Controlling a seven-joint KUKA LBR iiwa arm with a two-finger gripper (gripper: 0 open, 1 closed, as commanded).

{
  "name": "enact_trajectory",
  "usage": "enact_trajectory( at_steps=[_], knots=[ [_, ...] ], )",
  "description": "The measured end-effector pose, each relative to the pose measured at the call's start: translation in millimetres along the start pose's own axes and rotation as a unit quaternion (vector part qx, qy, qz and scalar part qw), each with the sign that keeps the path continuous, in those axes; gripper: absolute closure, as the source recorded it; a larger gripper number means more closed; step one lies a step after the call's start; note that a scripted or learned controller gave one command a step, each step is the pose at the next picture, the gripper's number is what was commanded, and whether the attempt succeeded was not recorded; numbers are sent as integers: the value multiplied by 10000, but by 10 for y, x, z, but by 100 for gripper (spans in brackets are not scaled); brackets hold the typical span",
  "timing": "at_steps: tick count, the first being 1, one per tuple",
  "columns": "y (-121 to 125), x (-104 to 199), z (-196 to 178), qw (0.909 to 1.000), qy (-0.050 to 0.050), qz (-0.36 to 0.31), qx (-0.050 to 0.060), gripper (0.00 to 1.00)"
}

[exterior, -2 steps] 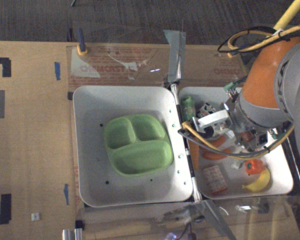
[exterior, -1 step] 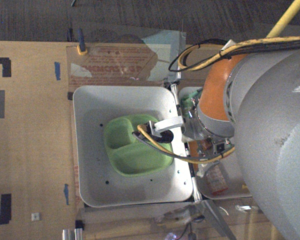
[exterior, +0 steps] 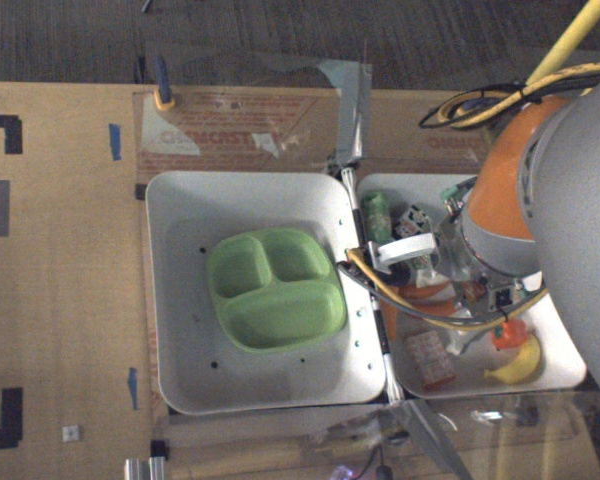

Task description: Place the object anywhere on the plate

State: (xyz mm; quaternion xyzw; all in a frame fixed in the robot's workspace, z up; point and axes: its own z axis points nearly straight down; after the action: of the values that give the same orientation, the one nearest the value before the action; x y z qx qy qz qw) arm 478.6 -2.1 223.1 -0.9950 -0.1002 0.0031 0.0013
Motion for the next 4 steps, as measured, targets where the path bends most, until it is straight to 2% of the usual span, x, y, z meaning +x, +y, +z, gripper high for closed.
enact_trajectory(
  at_steps=[1, 2, 3, 4],
  knots=[
    [-539, 107, 399, 9983, -3, -591, 1, 0],
    [-919, 188, -327, 9897, 13, -1434, -16, 0],
    [-1332, 275, -1358, 9999, 35, -157, -23, 0],
    [-510, 94, -1269, 9981, -7, -619, -9, 0]
  ],
)
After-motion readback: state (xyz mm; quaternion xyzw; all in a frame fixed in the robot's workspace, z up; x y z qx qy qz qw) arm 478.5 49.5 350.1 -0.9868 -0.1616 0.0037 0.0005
